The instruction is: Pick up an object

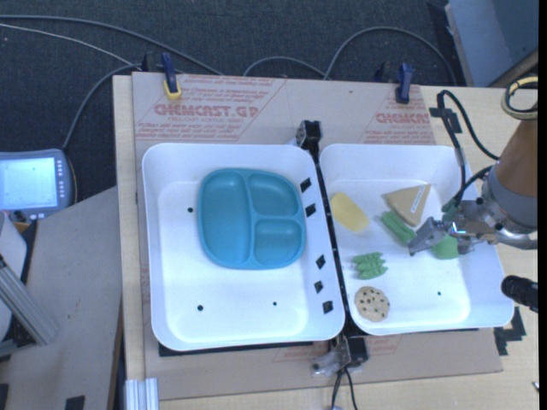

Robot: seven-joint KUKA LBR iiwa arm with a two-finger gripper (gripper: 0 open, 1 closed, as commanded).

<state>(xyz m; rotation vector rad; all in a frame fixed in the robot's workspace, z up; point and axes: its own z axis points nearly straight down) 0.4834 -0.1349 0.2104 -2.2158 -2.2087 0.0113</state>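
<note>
inside right bin (479,310): five food toys (one cookie (372,302)); end effector (432,237) near.

Dark grey carpet floor (77,101); wooden bench (128,254); cables (85,32) trailing; small monitor (30,182) at left

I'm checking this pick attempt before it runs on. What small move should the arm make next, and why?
Probably a short descent. The gripper sits low in the right bin, right at a green object beside the green stick and sandwich wedge. Nothing is clearly seen between its fingers, so a grasp isn't confirmed yet.
</note>
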